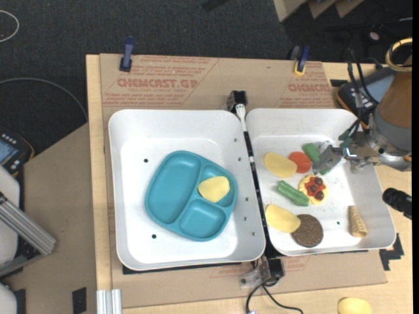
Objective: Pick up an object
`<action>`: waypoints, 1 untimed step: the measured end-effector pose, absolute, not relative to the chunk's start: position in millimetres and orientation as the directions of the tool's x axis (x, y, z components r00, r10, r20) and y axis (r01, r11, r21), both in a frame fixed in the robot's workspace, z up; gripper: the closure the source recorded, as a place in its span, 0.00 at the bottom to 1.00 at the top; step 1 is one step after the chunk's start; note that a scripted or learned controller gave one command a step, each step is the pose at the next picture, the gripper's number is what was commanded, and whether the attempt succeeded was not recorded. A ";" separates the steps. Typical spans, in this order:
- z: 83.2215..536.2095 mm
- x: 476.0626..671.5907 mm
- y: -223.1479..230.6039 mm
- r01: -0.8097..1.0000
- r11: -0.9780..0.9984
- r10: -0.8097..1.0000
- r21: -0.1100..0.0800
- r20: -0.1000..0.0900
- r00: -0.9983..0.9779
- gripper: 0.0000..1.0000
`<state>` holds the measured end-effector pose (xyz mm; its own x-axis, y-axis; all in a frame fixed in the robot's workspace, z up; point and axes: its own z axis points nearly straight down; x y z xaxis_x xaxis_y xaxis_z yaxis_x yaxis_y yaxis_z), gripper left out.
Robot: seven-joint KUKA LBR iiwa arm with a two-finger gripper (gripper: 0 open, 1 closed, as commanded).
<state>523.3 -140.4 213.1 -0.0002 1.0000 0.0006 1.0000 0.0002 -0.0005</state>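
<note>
A robotics lab: a board [196, 84] clamped by blue clips [126, 54] carries two white bins [124, 175] of toy food, with loose cables [262, 293] at the bottom and aluminium framing [26, 231] at lower left.

A brown board [196, 77] printed with red lettering is laid under two white bins [124, 175], and it's clamped at the back edge by a blue clip [126, 53] and a blue-and-yellow one [300, 59]. Dark carpet [98, 12] is seen behind. A yellow thing [352, 305] is parked bottom right, off the board.
</note>
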 end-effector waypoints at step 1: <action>132.7 489.3 -128.1 1.000 -0.001 1.000 -0.010 0.004 0.001 0.00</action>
<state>489.3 -128.1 132.7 0.0012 1.0000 0.0036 0.9999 -0.0012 -0.0103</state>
